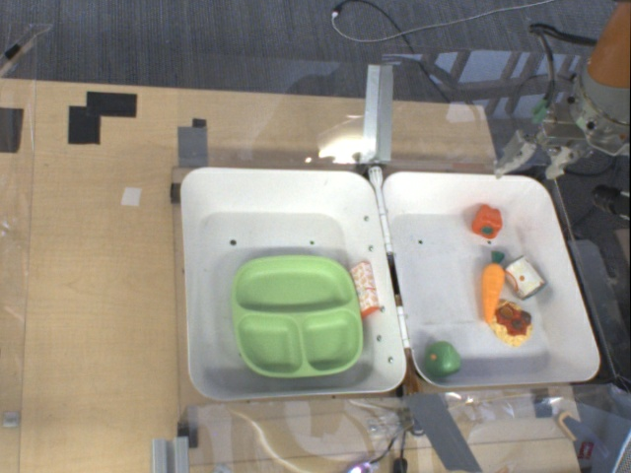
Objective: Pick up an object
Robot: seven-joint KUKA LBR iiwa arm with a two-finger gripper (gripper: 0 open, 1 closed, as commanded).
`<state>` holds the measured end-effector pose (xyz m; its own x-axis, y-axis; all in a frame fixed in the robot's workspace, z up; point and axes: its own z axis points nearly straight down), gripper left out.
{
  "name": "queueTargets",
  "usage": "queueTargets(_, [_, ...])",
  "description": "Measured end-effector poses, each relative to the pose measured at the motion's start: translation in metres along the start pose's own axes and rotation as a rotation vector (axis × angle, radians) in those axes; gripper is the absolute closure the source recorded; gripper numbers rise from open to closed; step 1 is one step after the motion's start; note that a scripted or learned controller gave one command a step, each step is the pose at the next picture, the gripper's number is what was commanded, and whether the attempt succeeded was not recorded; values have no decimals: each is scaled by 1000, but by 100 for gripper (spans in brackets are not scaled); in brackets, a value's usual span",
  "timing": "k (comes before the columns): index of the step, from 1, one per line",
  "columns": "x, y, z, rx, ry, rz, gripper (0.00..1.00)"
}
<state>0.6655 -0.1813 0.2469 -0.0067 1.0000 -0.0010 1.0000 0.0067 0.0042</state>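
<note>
Picking target: the green ball sat alone in the right bin's near corner, so a straight descent seemed best.
Cluster: the carrot, pizza and box lay touching, a likely poor grasp.
Far piece: an orange toy stood apart.
End effector: poised beyond the far rim, holding nothing; its opening couldn't be told, its upper part cut off.
</note>
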Motion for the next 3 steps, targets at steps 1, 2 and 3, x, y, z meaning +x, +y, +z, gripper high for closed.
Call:
queueTargets(1, [-9,5,156,-2,-1,-97,0])
queueTargets(2, [-8,8,142,-11,-5,-104,100])
queueTargets(3, [60,-23,32,-3,1,166,100])
